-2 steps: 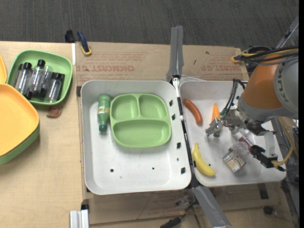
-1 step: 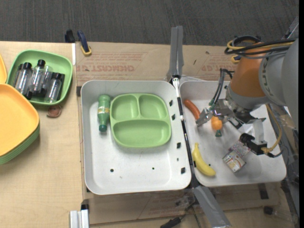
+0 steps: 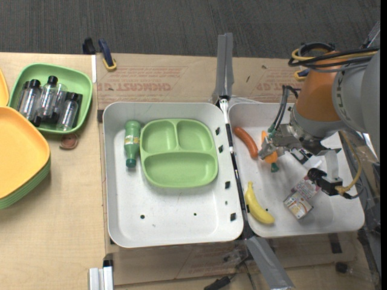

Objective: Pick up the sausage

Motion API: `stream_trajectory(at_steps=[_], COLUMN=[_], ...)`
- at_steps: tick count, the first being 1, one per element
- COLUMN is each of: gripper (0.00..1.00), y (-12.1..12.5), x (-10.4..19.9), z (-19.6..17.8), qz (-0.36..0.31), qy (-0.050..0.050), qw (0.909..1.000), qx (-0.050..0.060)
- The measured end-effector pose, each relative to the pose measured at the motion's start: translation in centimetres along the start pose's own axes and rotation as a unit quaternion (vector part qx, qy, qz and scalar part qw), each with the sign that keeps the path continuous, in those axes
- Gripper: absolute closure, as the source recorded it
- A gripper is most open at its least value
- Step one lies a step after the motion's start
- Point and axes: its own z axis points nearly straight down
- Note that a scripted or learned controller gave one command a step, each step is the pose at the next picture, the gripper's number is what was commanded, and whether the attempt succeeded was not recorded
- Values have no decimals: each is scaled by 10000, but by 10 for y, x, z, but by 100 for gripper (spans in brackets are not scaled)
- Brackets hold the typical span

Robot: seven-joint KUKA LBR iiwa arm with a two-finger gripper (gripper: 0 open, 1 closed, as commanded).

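The sausage [image 3: 245,142], orange-red and slightly curved, lies in the right bin [image 3: 338,219] near its back left corner, close to the divider between the bins. My gripper [image 3: 269,156] hangs low over the right bin just to the right of the sausage, a short gap away from it. A small orange object [image 3: 269,149] sits right at the gripper's tip, and I cannot tell whether it is held. The grey wrist and its orange band [image 3: 317,98] rise behind toward the right.
In the right bin a banana [image 3: 259,206] lies at the front left and a crumpled packet [image 3: 299,200] at the front middle. The left bin [image 3: 121,216] holds a green divided plate [image 3: 179,153] and a green bottle [image 3: 132,142]. On the bench, far left, stand a green tray of bottles [image 3: 51,98] and yellow plates [image 3: 18,159].
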Motion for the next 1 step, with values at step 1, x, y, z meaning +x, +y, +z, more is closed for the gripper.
stream_trajectory(at_steps=[1], gripper=[100], y=[17], x=[61], z=[-172], qz=[65], qy=[-4], qw=[10000], qx=[11])
